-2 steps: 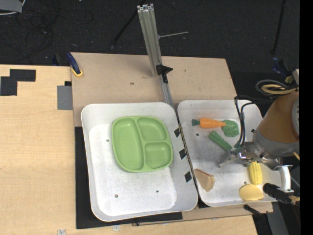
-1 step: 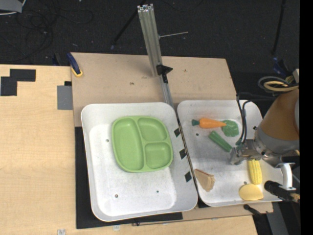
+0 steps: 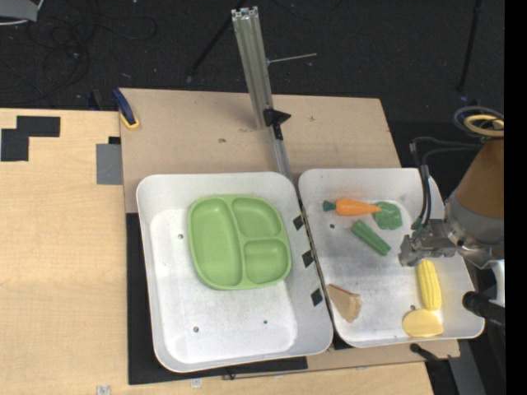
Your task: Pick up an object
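I see the worktop [image 3: 66,245] carrying two white bins. The left bin [image 3: 165,319] holds a green divided plate [image 3: 240,241] with bare floor around it. In the right bin [image 3: 370,319], the end effector [image 3: 422,249] sits at the right wall, just above a yellow corn cob [image 3: 428,284]; I cannot tell its grip. A lemon [image 3: 422,323] lies below, a carrot [image 3: 357,208], green pieces [image 3: 372,239] and a tan wedge [image 3: 346,303] leftward, open floor between.
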Robot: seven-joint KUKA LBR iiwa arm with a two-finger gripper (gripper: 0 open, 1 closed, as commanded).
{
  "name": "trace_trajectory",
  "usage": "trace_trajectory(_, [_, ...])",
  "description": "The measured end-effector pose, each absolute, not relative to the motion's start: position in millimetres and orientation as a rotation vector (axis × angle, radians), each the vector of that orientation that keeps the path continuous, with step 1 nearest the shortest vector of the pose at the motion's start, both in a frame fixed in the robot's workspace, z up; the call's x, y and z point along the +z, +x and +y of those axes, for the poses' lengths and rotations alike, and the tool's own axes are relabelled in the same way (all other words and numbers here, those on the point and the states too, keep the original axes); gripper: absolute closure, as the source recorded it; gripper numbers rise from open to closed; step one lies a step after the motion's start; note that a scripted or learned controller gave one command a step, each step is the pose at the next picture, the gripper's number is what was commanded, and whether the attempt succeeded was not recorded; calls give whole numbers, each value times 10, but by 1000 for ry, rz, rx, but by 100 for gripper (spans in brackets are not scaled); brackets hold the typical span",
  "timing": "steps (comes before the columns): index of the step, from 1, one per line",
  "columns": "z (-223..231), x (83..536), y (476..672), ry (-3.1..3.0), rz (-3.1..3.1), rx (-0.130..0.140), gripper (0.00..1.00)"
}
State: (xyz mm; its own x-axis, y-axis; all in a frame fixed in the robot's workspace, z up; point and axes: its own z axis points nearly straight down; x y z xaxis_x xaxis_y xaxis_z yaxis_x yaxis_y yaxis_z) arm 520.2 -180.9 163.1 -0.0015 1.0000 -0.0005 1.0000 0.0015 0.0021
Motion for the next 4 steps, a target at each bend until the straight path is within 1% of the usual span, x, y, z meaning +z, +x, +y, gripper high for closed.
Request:
trace_trajectory(1, [-1750, 2234, 5248, 2217, 2222, 3, 100])
trace_trajectory(2, [-1666, 2706, 5256, 2217, 2222, 3, 100])
trace_trajectory(3, [-1162, 2743, 5246, 2220, 2227, -1, 100])
trace_trajectory(4, [-650, 2565, 5285, 2220, 2228, -2, 100])
